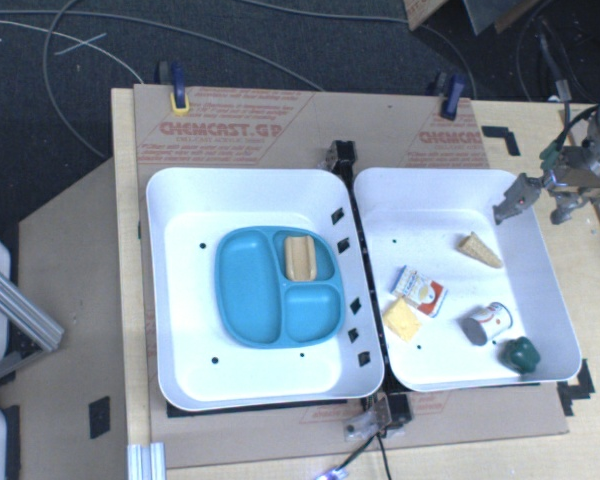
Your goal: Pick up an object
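Note:
In the right bin point(450, 213) lie a tan wedge point(480, 250), a small white, blue and red box point(418, 291), a yellow block point(402, 320), a grey and white cup point(485, 323) on its side and a dark green object point(520, 355). My gripper point(538, 203) hangs over that bin's far right rim, up and to the right of the wedge. Its two dark fingers point(510, 200) are spread open with nothing between them.
The left bin point(180, 298) holds a blue divided tray point(250, 288) with a tan bread-like piece point(300, 258) in its upper right compartment. Black clips run along the divider point(352, 268) between the bins. Cables trail across the dark floor behind the bench.

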You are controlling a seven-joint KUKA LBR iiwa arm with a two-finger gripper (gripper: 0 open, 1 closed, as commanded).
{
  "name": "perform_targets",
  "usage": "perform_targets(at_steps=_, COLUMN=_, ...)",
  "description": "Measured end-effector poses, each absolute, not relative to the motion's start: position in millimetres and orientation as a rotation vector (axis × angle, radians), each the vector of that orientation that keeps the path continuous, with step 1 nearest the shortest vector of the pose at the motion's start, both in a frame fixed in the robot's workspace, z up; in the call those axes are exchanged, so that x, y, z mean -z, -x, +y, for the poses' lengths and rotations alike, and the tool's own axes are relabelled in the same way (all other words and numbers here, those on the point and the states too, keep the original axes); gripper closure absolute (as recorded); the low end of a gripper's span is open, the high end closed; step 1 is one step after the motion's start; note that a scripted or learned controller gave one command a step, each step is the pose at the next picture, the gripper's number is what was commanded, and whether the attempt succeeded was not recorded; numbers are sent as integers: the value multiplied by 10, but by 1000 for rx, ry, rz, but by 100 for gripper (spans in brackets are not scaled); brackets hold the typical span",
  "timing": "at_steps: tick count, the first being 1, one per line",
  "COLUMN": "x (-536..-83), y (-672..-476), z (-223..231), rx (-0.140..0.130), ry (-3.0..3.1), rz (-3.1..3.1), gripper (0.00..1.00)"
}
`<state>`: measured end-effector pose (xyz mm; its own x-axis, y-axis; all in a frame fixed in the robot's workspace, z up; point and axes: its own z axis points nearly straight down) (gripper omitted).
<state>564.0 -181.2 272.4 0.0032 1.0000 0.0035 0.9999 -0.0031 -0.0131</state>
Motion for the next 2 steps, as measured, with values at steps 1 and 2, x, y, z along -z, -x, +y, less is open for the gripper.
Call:
perform_targets(at_steps=1, x=-2792, y=-5662, z=-1806, rx=0, ry=2220, rz=-2221, gripper=0)
perform_targets(at_steps=2, x=-2326, y=-5626, z=-1885, rx=-3, ry=2219, rz=-2217, gripper=0)
